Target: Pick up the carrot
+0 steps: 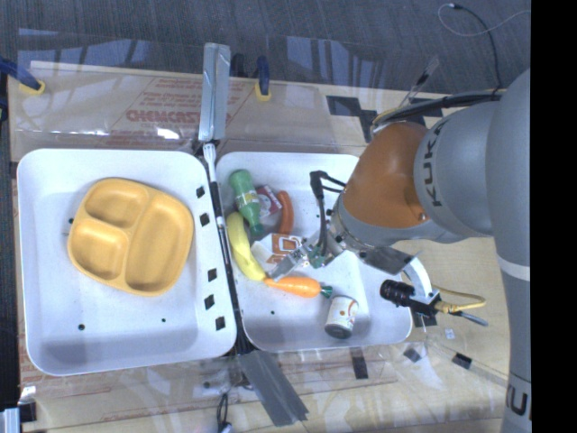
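The orange carrot (pixel 295 286) with a small green top lies in the right bin (pixel 379 330), near its front, just right of a banana. My gripper (pixel 311 255) hangs low in the same bin, just above and slightly right of the carrot, under the orange wrist band. Its tip is close to the carrot and to a small carton, and the slanted view does not let me see whether anything sits between its fingers.
A yellow banana (pixel 242 247), a green bottle (pixel 244 197), a red sausage (pixel 285 207), a small orange-and-white carton (pixel 285 244) and a white can (pixel 342 317) crowd the right bin. A yellow divided plate (pixel 132 234) lies in the left bin (pixel 45 332).
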Controlling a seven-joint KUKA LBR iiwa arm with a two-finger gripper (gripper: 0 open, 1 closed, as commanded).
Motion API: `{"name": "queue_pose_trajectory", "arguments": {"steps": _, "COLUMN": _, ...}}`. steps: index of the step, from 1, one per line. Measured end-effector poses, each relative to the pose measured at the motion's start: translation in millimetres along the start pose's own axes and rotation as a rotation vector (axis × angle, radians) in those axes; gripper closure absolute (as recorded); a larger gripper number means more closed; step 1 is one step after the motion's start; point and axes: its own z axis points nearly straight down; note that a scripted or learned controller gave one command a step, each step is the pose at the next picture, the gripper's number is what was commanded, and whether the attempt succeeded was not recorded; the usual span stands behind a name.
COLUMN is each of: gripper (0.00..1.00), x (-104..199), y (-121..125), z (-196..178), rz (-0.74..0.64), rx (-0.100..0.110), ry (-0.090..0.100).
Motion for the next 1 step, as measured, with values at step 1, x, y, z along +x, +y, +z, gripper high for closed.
{"name": "queue_pose_trajectory", "arguments": {"steps": 1, "gripper": 0.00, "x": -14.8, "y": -23.8, "z": 13.9, "rz": -0.047, "rx": -0.021, "ry": -0.018}}
